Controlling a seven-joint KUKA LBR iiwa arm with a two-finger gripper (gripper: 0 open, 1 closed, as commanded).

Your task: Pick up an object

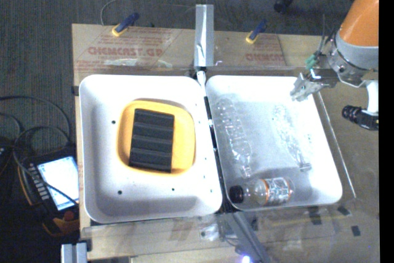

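The gripper (303, 88) hangs over the far right corner of the right bin (329, 132), at the end of the grey arm with its orange band (363, 18), and nothing sits between its fingers; whether they are spread or closed I cannot tell from this slant, as they read as a small pale cluster against the white wall. The likeliest thing to pick is the plastic bottle (261, 191), clear with an orange label and a dark cap, lying on its side against the near wall of the same bin. From the gripper it lies toward the near edge and somewhat to the left in the view, well apart, almost the full depth of the bin away. Its long axis runs roughly along that near wall, cap to the left, so in my judgement the fingers should close across the bottle's width, set crosswise to that axis, and the wall just beside it leaves little room on the near side. Two clear, crumpled plastic pieces (234, 129) lie nearer the bin's middle. In the left bin (98, 194) rests a yellow tray holding a black ribbed block (152, 140), farther from the arm
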